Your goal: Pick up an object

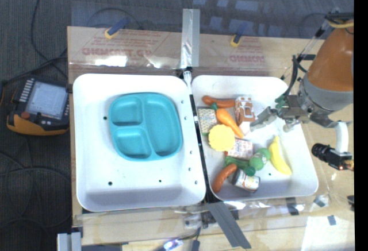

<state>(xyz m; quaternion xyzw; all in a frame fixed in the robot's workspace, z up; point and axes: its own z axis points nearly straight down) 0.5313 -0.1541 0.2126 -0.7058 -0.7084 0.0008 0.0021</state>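
The claw (269, 118) hangs over the right bin (299, 186), its fingers spread a little and nothing between them, above bare white floor near the bin's right wall. Toy foods crowd the bin's left half: a carrot (229, 122), a yellow disc (221, 138), a sausage (223, 176) and a can (246, 182), with a banana (280, 156) just below the claw. In the left bin (92, 181) a blue divided plate (145, 125) sits centred, bare floor around it.

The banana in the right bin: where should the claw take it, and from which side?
Probably grip the banana at its middle, across its narrow width, coming from above. It lies flat and apart from the other toys, with bare bin floor beside it.
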